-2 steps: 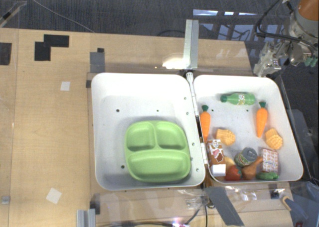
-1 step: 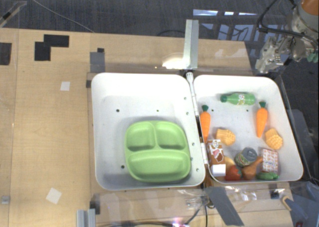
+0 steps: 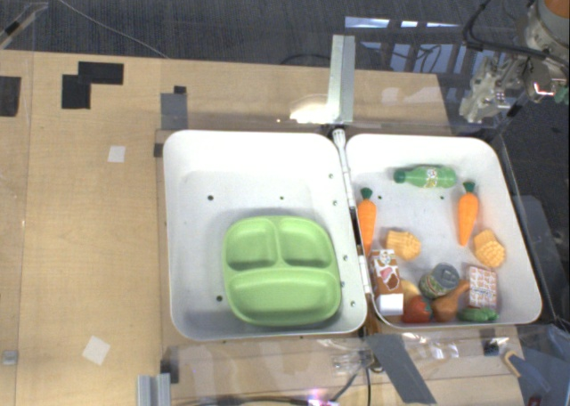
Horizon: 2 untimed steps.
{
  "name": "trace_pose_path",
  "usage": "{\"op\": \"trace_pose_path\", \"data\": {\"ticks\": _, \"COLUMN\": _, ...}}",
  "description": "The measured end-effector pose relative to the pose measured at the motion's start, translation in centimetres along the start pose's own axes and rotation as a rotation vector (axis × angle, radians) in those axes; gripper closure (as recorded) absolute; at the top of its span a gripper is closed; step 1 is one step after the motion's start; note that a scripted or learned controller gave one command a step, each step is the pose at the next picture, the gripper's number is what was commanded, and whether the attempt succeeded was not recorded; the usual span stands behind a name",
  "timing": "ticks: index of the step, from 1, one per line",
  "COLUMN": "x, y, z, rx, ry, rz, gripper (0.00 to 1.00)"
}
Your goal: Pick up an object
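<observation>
Hovering gripper outside right bin, beyond far corner; finger state cannot be told; risk: crowded near-edge pile causing slip; bottle may roll

left bin: green tray is seen | right bin: bottle, two carrots, can, cartons are crowded at the near side | gripper is raised beyond the right bin's far corner
</observation>
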<state>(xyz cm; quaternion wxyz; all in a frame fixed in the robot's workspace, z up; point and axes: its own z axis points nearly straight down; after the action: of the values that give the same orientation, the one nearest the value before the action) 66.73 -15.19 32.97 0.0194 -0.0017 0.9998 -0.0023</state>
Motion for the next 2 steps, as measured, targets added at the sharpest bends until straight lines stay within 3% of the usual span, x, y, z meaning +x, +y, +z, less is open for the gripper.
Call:
{"op": "trace_pose_path", "data": {"ticks": 1, "x": -0.23, "y": -1.68, "z": 2.32, "rx": -0.004, "ry": 0.027, "rz": -0.075, "gripper": 1.00}}
{"op": "trace_pose_path", "data": {"ticks": 2, "x": -0.27, "y": -1.69, "z": 1.93, "rx": -0.004, "ry": 0.026, "rz": -0.085, "gripper": 1.00}}
